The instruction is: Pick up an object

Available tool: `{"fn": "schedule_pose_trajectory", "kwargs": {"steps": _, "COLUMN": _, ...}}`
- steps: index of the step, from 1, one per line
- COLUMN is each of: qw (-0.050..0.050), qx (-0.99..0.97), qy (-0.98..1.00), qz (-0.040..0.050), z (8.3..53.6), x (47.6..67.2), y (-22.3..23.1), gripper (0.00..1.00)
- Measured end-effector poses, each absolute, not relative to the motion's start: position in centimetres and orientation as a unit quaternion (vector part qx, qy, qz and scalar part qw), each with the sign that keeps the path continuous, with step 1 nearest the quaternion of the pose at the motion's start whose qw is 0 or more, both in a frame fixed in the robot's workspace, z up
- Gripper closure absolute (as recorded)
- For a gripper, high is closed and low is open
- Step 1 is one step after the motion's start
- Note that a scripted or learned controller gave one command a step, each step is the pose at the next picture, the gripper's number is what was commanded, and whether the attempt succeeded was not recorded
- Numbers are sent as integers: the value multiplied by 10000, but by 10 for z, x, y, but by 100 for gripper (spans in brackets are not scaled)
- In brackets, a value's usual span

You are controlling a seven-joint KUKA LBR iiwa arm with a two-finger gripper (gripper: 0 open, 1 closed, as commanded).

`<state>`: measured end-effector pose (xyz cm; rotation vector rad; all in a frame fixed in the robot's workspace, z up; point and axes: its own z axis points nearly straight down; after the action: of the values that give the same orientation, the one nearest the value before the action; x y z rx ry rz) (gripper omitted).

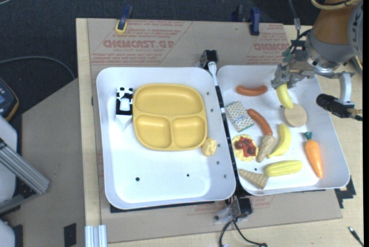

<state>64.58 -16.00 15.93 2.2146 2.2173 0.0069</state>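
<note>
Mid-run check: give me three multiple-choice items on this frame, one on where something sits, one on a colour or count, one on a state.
1. Where does the yellow tray lie?
A. left bin
B. right bin
C. on the cardboard

2. What colour is the carrot?
A. green
B. orange
C. white

3. How does the gripper stand to the right bin?
A. over its far end
B. over its near end
C. over the other bin

Key: 1 A, the left bin surrounds it. 2 B, plainly orange. 3 A, it hangs by the small banana.
</note>
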Motion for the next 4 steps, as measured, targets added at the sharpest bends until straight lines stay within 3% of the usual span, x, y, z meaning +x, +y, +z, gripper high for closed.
{"fn": "schedule_pose_trajectory", "kwargs": {"steps": 2, "qw": 25, "qx": 7067, "qy": 7075, "qz": 14, "z": 227, "x": 653, "y": -158, "gripper": 100}}
{"fn": "schedule_pose_trajectory", "kwargs": {"steps": 4, "qw": -18, "qx": 7065, "qy": 7077, "qz": -4, "z": 233, "x": 574, "y": -110, "gripper": 100}}
